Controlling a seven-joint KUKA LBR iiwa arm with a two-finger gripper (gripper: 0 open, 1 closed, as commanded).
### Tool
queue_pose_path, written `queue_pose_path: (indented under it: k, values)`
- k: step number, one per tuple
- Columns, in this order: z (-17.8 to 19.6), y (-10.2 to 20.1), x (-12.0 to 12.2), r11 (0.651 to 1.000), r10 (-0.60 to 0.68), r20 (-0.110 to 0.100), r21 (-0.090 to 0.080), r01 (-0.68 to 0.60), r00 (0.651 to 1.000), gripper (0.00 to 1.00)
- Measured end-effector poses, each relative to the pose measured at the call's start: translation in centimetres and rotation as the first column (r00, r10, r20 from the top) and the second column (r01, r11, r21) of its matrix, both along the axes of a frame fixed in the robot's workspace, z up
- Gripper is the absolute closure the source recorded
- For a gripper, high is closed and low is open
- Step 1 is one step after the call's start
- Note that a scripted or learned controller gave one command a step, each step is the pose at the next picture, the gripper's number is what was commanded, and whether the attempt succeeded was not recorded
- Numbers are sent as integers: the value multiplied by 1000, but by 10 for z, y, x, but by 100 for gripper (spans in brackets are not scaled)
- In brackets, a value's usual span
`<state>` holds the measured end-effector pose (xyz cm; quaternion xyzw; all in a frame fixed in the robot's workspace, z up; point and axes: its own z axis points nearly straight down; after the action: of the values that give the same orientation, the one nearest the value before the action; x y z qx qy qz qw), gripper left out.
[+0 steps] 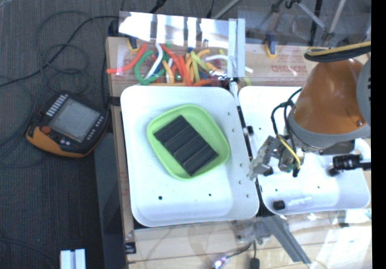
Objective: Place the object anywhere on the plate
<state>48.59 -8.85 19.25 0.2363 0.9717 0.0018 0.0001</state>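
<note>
A dark grey ribbed rectangular block [185, 144] lies flat on the light green plate [158, 122], turned diagonally and close to the plate's centre. The plate rests in the left white bin [142, 201]. My gripper [261, 167] hangs over the left edge of the right white bin [319, 198], about a hand's width to the right of the plate. It is open, with nothing between its fingers. The orange-banded arm [332, 102] rises behind it on the right.
A tangle of coloured cables [175, 66] lies behind the left bin under a shiny bracket [181, 26]. A small dark item [278, 205] sits near the right bin's front edge. A teach pendant [67, 124] lies on the floor to the left.
</note>
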Motion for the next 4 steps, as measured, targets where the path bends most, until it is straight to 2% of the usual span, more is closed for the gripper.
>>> queue_pose_path:
  k: [1, 2, 3, 4]
  values:
    - [15, 27, -1, 983, 183, 0, -4, -183, 983, 100]
    - [15, 27, -1, 983, 184, 0, -4, -184, 983, 0]
    - [41, 76, -1, 1000, 16, 0, -2, -16, 1000, 0]
    - [-10, 188, -3, 997, 74, -4, -2, -74, 997, 0]
